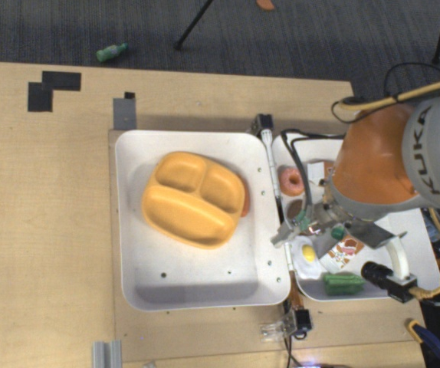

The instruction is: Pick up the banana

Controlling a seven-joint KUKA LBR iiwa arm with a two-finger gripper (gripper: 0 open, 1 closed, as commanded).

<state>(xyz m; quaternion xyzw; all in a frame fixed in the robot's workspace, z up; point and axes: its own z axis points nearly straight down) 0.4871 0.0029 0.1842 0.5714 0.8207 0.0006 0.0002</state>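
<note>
In the right bin [423,278], the gripper [303,232] hangs by a doughnut [290,180] (its fingers' state I cannot tell).

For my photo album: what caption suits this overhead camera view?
KUKA arm reaching into the right bin; yellow tray in the left bin.

Grey KUKA arm [427,159] wearing a wide orange band, dark lettering showing on its grey shell, black cables trailing behind, metal end effector [312,225] carrying green bits.
</note>
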